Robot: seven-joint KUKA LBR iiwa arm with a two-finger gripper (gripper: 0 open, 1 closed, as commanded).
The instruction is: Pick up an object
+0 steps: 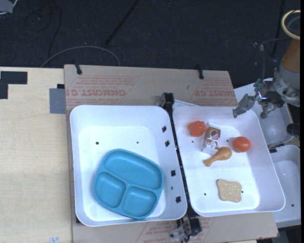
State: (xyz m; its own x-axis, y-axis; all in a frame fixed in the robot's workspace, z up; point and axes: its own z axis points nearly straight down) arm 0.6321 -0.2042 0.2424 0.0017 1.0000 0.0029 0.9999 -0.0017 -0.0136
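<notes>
1. Take the central divider, the black-clipped seam where the two white bins meet, as your reference for every position below.
2. Well left of the divider, locate the left bin. It holds one blue compartment tray, lying flat in the bin's near half, with its three recesses facing up.
3. Just right of the divider, locate the right bin. All the loose objects lie in this bin.
4. Nearest the divider on the right, toward the far side, find the red-orange rounded piece.
5. Just beyond that piece, find the small brown and white carton, lying tilted.
6. Directly below the carton, find the tan drumstick-shaped piece. Its thick end points away from the divider and its thin end points back toward it. Whether it touches the carton cannot be told.
7. Nearer the front edge, find the flat tan slice, lying apart from the other objects.
8. Farther from the divider, find the red tomato-like ball, just beside the thick end of the drumstick-shaped piece.
9. Farthest from the divider, at the far right corner of the right bin, find the gripper. Its two fingers are spread apart, with nothing between them. It is well clear of all the objects.
</notes>
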